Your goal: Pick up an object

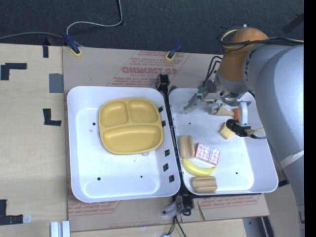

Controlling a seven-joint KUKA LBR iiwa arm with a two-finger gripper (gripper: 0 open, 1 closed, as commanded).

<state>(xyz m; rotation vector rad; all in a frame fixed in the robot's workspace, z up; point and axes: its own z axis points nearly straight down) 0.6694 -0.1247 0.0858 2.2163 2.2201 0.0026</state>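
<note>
Looked down on two white bins set side by side on a pale wooden tabletop (24,132), with dark carpet (148,9) beyond its far edge.

Found the end effector (193,102) low over the far left part of the right bin (274,181); could not tell how far open it stood or whether it held anything. Saw the things to pick up apart from it, toward the bin's near left: a tan roll (186,145), a red-and-white packet (207,153) just beside it, a banana (198,168) in front of both, and a second roll (204,184) by the front rim. Noted a yellow divided plate (131,125) in the left bin (84,147). Noted a cardboard sheet (143,70) with red print under both bins, two blue-and-yellow clamps (73,47) on its far edge, black tape marks (12,70) on the bare wood at left, and a thin cable (98,21) looping over the carpet.
</note>
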